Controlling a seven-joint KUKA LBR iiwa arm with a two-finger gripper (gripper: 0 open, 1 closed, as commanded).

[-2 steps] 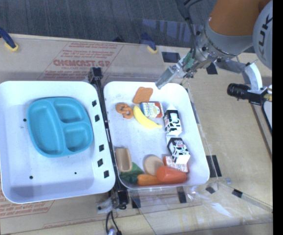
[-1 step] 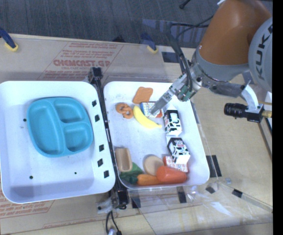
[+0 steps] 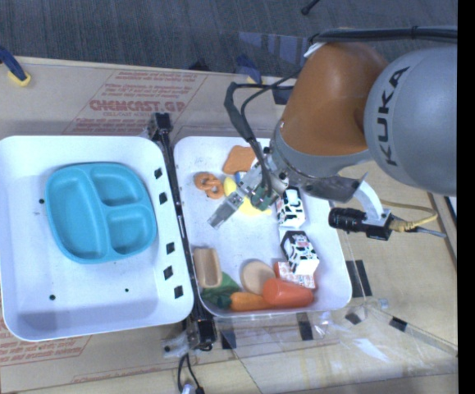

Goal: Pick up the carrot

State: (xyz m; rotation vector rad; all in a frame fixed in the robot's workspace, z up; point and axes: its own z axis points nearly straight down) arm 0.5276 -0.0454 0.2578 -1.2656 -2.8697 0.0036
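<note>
Cardboard-topped bench (image 3: pixel 122 97), two white bins. Carrot (image 3: pixel 245 301) sits at near edge of right bin (image 3: pixel 327 257), wedged among toy foods. Your gripper (image 3: pixel 235 206) hovers farther back, fingers apart, nothing between them, likely poised to descend.

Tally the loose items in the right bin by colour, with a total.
Orange: 3, the carrot, a pretzel-shaped piece, a wedge
Black-and-white cartons: 2
Tan: 2
Red: 1
Yellow: 1
Total: 9
</note>
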